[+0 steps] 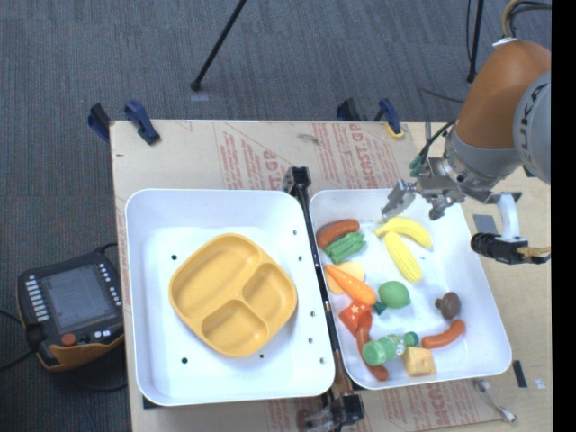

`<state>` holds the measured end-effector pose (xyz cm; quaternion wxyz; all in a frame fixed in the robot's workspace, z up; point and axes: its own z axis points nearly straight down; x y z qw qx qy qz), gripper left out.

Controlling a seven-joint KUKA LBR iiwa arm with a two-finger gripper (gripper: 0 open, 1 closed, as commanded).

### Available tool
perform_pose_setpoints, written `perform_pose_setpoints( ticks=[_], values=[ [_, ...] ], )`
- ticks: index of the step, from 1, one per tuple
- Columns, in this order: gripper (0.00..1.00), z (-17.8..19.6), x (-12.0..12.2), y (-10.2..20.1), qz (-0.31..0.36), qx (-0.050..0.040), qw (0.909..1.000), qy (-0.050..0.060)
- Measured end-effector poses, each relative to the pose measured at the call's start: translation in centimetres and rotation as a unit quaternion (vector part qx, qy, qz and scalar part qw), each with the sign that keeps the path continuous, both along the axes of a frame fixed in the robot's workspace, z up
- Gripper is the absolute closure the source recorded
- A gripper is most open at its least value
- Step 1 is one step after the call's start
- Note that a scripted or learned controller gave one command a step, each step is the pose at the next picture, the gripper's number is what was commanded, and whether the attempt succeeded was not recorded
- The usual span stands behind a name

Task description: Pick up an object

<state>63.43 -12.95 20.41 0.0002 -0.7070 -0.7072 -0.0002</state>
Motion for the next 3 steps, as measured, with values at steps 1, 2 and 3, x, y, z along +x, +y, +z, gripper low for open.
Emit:
perform_pose_setpoints(
  ticks=[1,2,3],
  values=[
    [0.00,-11.7,-2.7,-0.6,0.128,0.0008,0.9918,0.001],
    [1.00,-10.6,-2.6,-0.6,0.126,0.0011,0.9920,0.001],
    [1.00,4.1,-3.9,2.5,0.352,-0.0005,0.9362,-0.001]
  ],
)
